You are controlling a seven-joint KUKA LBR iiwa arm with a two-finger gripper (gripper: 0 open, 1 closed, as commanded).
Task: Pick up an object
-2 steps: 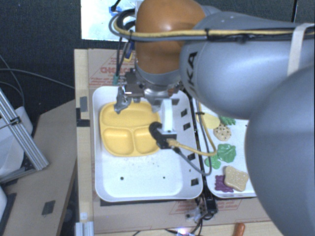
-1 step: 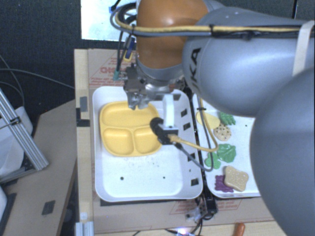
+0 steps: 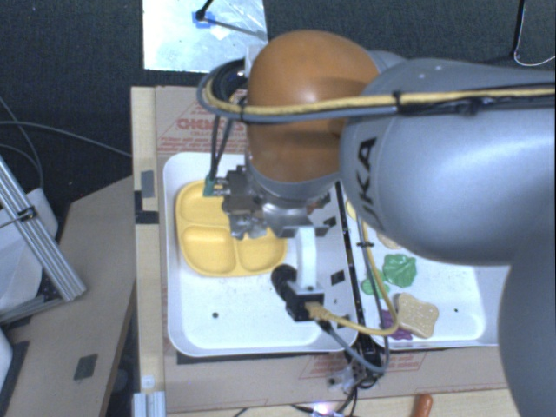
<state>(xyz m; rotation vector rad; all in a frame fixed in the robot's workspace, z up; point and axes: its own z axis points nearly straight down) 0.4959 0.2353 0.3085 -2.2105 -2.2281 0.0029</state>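
A yellow divided plate (image 3: 208, 233) lies in the left white bin (image 3: 226, 324), partly covered by the arm's wrist. My gripper (image 3: 261, 220) hangs low over the plate's right side, its tip hidden under the wrist housing. In the right bin (image 3: 460, 320) I see a green leafy toy (image 3: 400, 270), a tan toast-like piece (image 3: 417, 314) and a small purple thing (image 3: 401, 330) beside it. The big orange and grey arm body hides much of the right bin.
A cardboard sheet (image 3: 187, 120) lies under the bins. A shiny foil sheet (image 3: 204, 20) sits behind them. An aluminium frame (image 3: 35, 241) stands at the left. An orange-red item (image 3: 423, 402) pokes in at the bottom edge.
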